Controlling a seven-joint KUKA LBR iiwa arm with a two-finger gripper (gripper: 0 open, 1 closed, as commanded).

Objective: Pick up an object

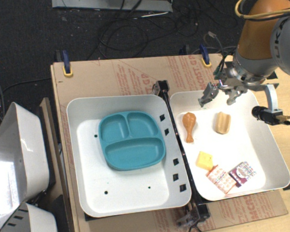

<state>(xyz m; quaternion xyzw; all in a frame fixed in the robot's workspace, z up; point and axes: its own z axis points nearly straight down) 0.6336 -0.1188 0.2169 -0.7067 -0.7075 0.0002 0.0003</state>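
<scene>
The right bin [268, 142] holds a toy chicken drumstick [189, 126], a tan bread roll [223, 123], a yellow cheese wedge [204, 160], a red-and-white packet [220, 179] and a small purple-and-white packet [242, 172]. My gripper [219, 96] hangs over the bin's far edge, above and behind the drumstick and the roll. Its two fingers are spread apart with nothing between them. The grey arm with its orange band [263, 22] comes in from the upper right.
The left bin [83, 159] carries a teal divided plate [132, 140]. A black divider with clips [176, 150] runs between the bins. White containers [17, 159] stand at the far left, off the bench. Blue and yellow clamps [67, 64] grip the bench's far edge.
</scene>
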